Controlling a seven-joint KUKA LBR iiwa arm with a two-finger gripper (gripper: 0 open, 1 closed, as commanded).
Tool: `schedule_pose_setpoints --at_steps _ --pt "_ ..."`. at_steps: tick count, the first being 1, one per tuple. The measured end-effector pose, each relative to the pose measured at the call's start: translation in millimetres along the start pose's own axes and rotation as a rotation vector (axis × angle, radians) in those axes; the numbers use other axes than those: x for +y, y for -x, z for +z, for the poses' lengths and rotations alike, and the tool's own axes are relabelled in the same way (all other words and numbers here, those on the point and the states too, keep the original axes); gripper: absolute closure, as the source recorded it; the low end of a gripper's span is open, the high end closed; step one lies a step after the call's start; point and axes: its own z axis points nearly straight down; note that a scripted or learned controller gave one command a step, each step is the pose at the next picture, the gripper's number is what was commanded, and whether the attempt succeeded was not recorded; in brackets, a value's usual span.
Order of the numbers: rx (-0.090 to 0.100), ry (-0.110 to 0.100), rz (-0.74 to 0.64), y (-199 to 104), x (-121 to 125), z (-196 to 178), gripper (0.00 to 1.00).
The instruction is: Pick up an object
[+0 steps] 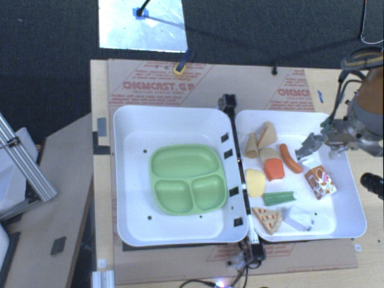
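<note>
Two shallow white plastic bins sit side by side on the bench. The left bin (129,161) carries one pale green plastic tray (187,179) with three compartments, one long across the top and two smaller below. The right bin (348,215) carries the loose toy food.

Counted there: one orange-red plastic sausage (290,158), one beige cone-shaped piece (264,135) with a smaller tan piece (250,147) just beside it on the left, one orange-red block with a pale top (273,168), one yellow rounded lump (255,182), one green flat stick (278,198), one triangular pizza slice (267,219), one small red and white printed carton (320,182), and one pale grey flat piece (296,223) near the front wall.

The sausage lies with its long axis running from upper left to lower right, its lower end pointing toward the carton. The green stick lies nearly level across the bin, left to right. The pizza slice has its tip toward the lower right.

The grey two-finger gripper (307,146) hangs over the right bin, just beside the sausage's upper right flank. Whether its fingers are spread or closed cannot be told, and nothing is seen between them.
</note>
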Motion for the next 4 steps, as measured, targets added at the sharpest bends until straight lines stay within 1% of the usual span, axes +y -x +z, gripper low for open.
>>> schedule_pose_setpoints --at_steps 1,2,3,4 --pt "-0.002 0.01 -0.002 0 2 -5 0.0" --pt "-0.001 0.006 -0.001 -5 5 38 0.0" --pt "-0.001 0.004 0.001 5 3 95 0.0" --pt "0.0 0.004 0.0 4 -7 152 0.0"
